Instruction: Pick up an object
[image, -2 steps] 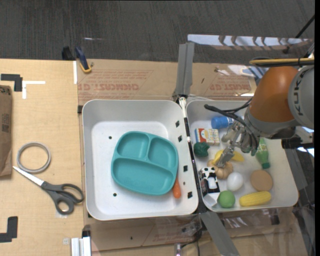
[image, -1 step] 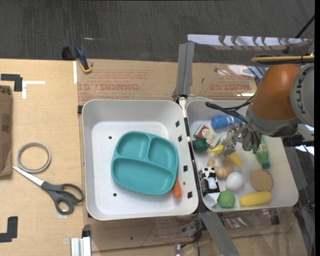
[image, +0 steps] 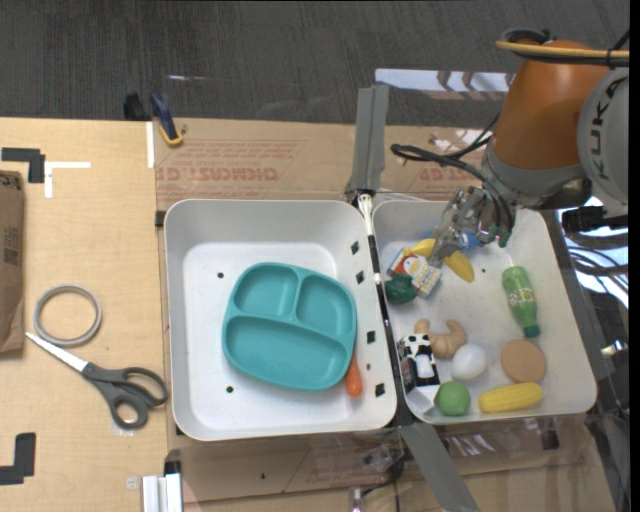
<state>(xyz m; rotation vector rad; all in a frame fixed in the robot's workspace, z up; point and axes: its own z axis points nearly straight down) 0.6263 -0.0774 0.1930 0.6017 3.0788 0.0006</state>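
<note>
left bin (image: 190, 300): teal tray (image: 290, 325), orange carrot (image: 354, 379) at its right edge | right bin (image: 560, 300): my gripper (image: 462, 236) low over the upper left; cannot tell my jaws' state | yellow banana (image: 455, 262) just beneath them, touching or not unclear | green bottle (image: 520, 299) well right

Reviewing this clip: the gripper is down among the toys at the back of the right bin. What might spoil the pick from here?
1. The gripper sits over a tight cluster: the yellow banana, a small boxed toy and a dark green piece crowd together, so it may catch two things or none.
2. The cluster lies near the right bin's left wall, so things may get shoved against it rather than lifted.
</note>
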